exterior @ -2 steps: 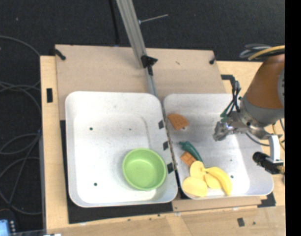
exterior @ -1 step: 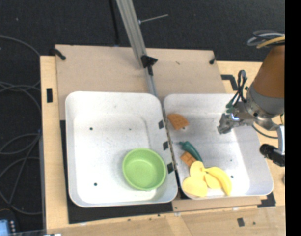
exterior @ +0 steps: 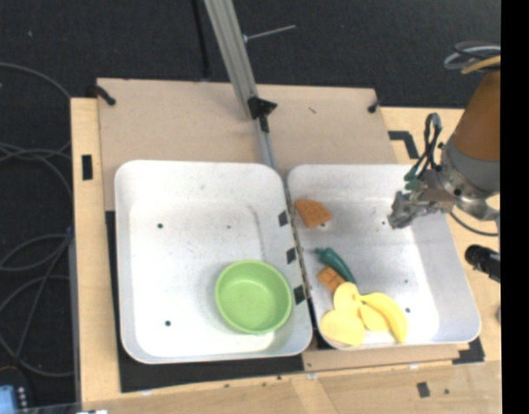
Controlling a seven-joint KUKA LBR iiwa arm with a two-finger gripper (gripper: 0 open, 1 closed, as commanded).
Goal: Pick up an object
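Honestly, the gripper (exterior: 402,210) is tiny and blurry here, so I can't tell how its tips are set, and nothing is visibly caught in it. The arm (exterior: 476,149) is cut off at the right side, with just the orange band and grey wrist showing. The pale yellow stuff (exterior: 364,316) in the near corner of the right bin (exterior: 437,274) is a lump of overlapping pieces, hard to say what they are.

Both white bins sit side by side on a tan board (exterior: 238,119), over a dark carpet floor with cables (exterior: 27,231) trailing off to the left. A metal rail (exterior: 234,46) slants down from the top to where the bins meet.

The arm comes in from the right, wrist tilted down and left, with the gripper hanging over the far right part of the right bin. Relative to the gripper: an orange-brown block (exterior: 312,213) lies off to its left, well apart; a teal tool with an orange end (exterior: 335,267) is left and nearer the camera; the yellow pile is nearer still. The green bowl (exterior: 253,296) sits way off left in the left bin (exterior: 160,231).
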